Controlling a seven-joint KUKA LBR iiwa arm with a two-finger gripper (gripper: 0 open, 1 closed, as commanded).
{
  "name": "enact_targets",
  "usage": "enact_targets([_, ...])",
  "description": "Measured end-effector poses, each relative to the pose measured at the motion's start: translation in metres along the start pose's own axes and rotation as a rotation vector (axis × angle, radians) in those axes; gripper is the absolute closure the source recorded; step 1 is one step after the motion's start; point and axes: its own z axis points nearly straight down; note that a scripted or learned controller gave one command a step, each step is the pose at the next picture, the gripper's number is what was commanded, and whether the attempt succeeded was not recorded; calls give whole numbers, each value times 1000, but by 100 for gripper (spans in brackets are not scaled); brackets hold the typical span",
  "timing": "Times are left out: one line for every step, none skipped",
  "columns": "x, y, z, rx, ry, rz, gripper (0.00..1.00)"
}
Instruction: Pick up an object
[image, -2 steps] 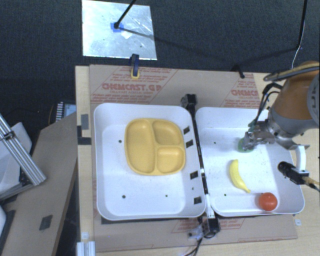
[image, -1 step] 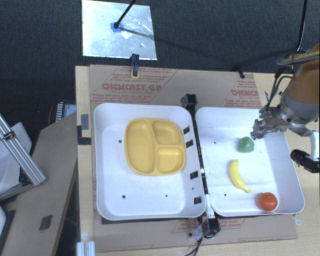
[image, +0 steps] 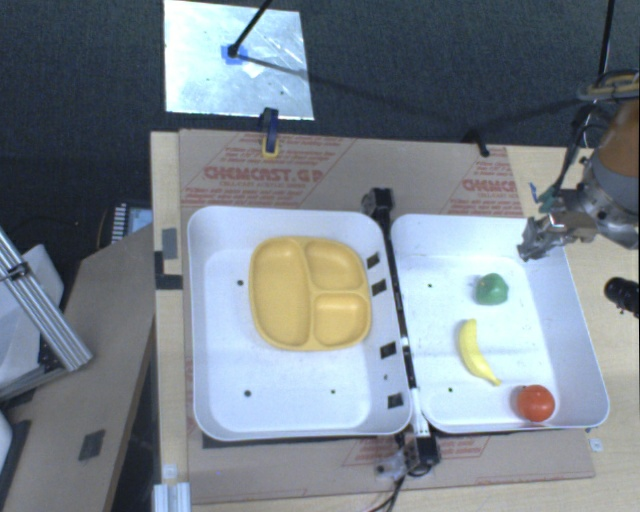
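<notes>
While the gripper (image: 535, 240) hangs over the right bin (image: 585, 330)'s far edge, nothing is grasped. I cannot tell the jaws' state; next, descend onto the green object (image: 490, 289).

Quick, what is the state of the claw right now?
Claw: above the right bin's far right corner, holding nothing visible; open or closed cannot be told.

The arm (image: 615, 165) reaches in from the right, its gripper (image: 537, 240) angled downward and left.

Yellow divided tray (image: 308, 293) in left white bin (image: 215, 400), brown cardboard sheet (image: 330, 170) beneath, silver foil square (image: 238, 60) behind
</notes>
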Motion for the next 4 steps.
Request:
enact_targets([56,-9,2,6,3,-5,100])
enact_targets([105,0,16,7,3,-5,100])
enact_targets([155,-3,33,8,4,-6,100])
enact_targets([218,-8,41,8,4,-6,100])
